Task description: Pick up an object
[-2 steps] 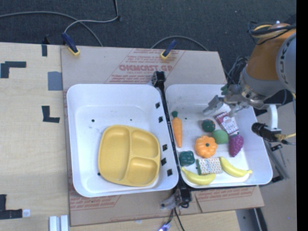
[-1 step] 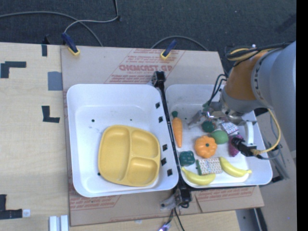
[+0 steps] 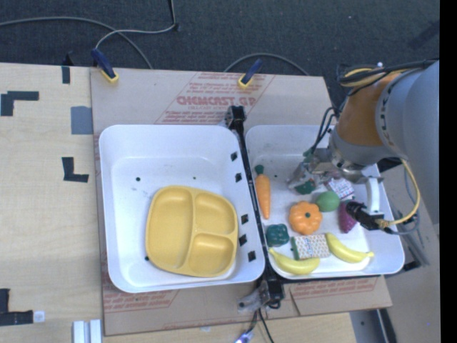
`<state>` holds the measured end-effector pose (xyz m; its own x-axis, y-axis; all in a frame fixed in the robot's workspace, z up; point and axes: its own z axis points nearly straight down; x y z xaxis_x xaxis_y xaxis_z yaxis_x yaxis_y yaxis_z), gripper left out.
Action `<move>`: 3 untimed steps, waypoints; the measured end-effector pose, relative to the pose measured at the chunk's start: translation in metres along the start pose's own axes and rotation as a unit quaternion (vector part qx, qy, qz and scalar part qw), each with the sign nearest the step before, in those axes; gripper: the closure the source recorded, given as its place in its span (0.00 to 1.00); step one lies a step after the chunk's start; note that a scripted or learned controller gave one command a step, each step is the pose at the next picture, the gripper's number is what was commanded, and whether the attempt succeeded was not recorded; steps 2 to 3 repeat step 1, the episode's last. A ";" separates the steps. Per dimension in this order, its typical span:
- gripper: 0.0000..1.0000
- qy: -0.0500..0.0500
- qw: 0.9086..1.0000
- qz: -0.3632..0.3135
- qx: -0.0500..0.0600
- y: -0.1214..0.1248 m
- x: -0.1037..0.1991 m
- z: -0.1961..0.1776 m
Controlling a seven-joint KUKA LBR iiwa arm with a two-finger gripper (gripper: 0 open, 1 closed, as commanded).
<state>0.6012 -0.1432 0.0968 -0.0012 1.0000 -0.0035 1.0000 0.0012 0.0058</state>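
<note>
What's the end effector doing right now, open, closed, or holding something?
End effector: low in the right bin, near the carrot and pumpkin; open or closed cannot be told, and no held object is visible.

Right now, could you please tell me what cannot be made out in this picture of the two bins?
- Gripper, camera view: small and blurred, so finger state unclear.
- Teal object beneath it: partly covered by the gripper, identity unclear.
- Purple item: partly behind a black cable fitting.
- Patterned block: too small to identify.
- Arm: cut off by the right edge.
</note>
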 end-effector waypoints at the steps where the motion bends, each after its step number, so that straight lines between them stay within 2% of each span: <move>1: 1.00 0.002 1.000 -0.001 0.003 -0.014 0.086 -0.088; 3: 1.00 0.002 1.000 -0.001 0.003 -0.014 0.086 -0.088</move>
